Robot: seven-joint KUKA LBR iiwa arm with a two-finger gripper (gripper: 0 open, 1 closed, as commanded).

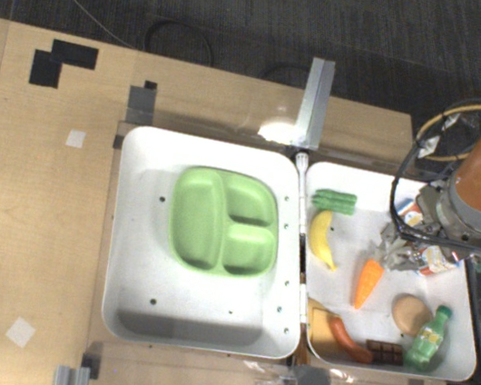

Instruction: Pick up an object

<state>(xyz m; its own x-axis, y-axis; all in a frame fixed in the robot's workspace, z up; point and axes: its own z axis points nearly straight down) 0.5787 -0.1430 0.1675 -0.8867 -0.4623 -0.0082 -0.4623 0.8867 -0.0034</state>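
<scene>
One green tray [223, 221] in left bin [135, 242]

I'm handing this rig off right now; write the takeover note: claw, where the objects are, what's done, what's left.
Claw: low over the upper right of the right white bin, just right of the orange toy carrot; nothing visibly between its fingers.
Right bin: yellow toy banana, green ridged block above it, carrot in the middle, tan rounded potato-like piece, small green bottle, reddish-brown sausage along the bottom edge.
Left white bin: light green divided plastic plate.
Done: no pick visible.
Left: grasp and lift one object; the carrot looks nearest.
</scene>
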